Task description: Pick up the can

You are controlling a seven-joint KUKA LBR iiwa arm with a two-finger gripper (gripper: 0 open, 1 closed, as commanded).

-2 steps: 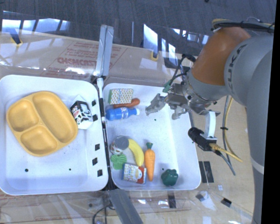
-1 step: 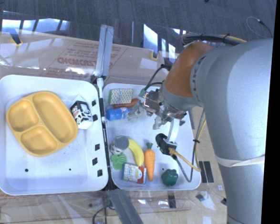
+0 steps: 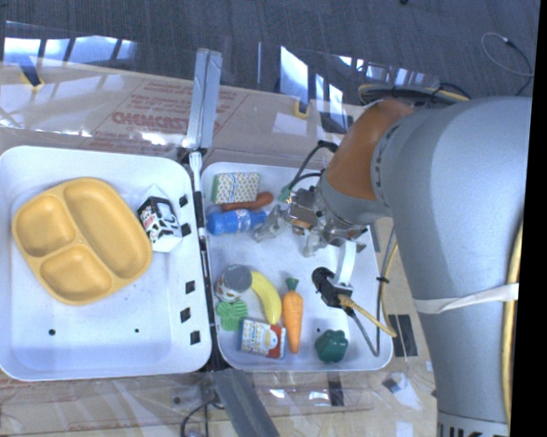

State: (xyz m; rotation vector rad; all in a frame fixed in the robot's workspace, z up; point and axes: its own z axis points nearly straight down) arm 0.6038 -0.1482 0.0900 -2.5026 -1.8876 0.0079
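Grey and very big, our arm (image 3: 451, 216) covers most of the right side, with an orange band above the wrist. We can read the letters "UKA" low on its base. Next in size come two white bins. The left bin (image 3: 22, 335) sits far off from our gripper (image 3: 296, 226) and holds a yellow tray (image 3: 81, 239) and a small black and white carton (image 3: 161, 220). The right bin (image 3: 362, 355) is the one we hang over. Our gripper is low in its top half, close to a blue bottle (image 3: 234, 222). We cannot tell if it is open or closed.

The can (image 3: 235, 281) lies below our gripper and a bit to its left, near the wall between the bins, beside a banana (image 3: 268, 297). A carrot (image 3: 291, 322) and a green pepper (image 3: 332, 345) lie lower still. We think we are only reaching now. Next we must move down that way and line up over the can. The writing on the small boxes is too tiny to read.
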